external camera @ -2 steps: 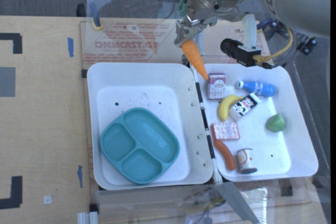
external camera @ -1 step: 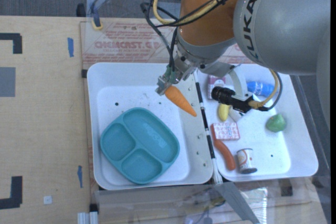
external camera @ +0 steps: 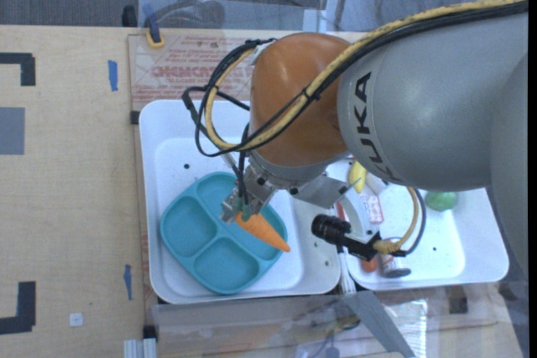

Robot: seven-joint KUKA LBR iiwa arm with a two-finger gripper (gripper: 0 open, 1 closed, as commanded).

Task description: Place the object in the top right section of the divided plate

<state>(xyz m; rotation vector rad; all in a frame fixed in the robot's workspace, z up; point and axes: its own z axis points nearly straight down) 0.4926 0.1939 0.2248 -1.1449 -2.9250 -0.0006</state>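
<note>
Camera view, slanted from above: grey arm (external camera: 419,96), orange band, reaches in from frame right over the left white bin (external camera: 159,138). Teal divided plate (external camera: 220,235), smooth plastic, rounded corners, three sections, lies at that bin's lower centre. Fingers (external camera: 241,208) closed on the blunt end of an orange carrot (external camera: 263,228), tapered, matte, its tip pointing lower right over the plate's right rim. Right bin (external camera: 470,256): green ball (external camera: 441,199), yellow item (external camera: 357,177), small clutter. Wooden bench (external camera: 67,180), blue tape marks.

Bright even overhead light, soft shadows, mild blur, slightly grainy
</note>
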